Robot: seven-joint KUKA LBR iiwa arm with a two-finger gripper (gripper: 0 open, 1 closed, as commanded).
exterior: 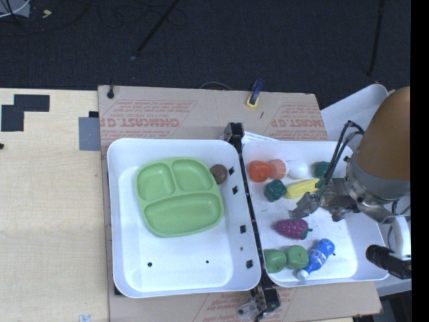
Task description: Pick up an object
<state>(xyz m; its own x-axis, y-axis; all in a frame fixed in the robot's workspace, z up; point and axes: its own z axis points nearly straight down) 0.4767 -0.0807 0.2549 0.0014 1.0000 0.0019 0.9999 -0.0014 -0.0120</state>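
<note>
- The gripper [305, 205] is hanging low in the right bin [365, 237], just above the purple grapes [292, 229]; how wide it is standing cannot be told, and nothing is showing in its hold
- The yellow banana [301, 188] and dark green piece [275, 190] are crowding beside it, likely limiting approach
- The green divided plate [179, 196] is lying in the left bin [127, 247], apart from the work

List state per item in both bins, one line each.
green divided plate: flat in left bin, compartments bare
brown ball: against plate's right rim
purple grapes: lying in right bin, below gripper
blue bottle: on its side
yellow item: lying flat, partly behind the gripper
</note>
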